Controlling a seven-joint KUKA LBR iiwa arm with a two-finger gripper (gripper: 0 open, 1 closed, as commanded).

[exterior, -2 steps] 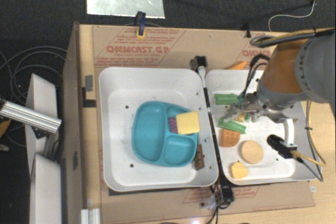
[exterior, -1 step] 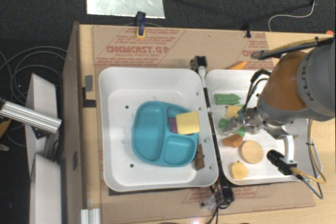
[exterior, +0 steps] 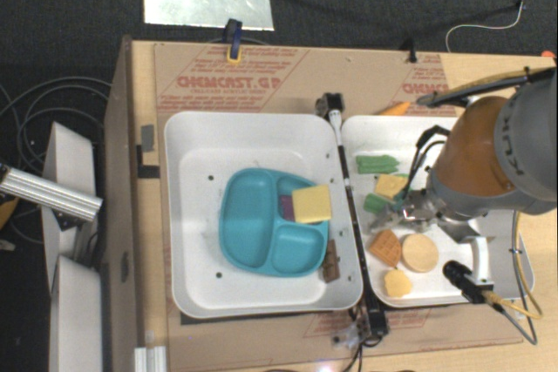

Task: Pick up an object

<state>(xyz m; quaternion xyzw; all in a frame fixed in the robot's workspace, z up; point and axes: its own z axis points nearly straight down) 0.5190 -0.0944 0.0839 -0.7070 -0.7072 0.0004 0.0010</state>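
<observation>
Grey and orange, the arm hangs over the right bin. Its gripper sits low among toy foods, but nobody can tell its state. Green pieces, a waffle and a round cookie crowd together, so it could bump one away. The divider wall is close; the left bin has more room around the blue plate.

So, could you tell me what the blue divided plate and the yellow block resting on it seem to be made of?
The blue divided plate looks like moulded plastic: one even teal colour, rounded compartment ridges, a smooth matte surface. The yellow block looks like sponge or foam, judging by its soft edges and dull, slightly uneven face, though painted wood or plastic cannot be ruled out.
</observation>
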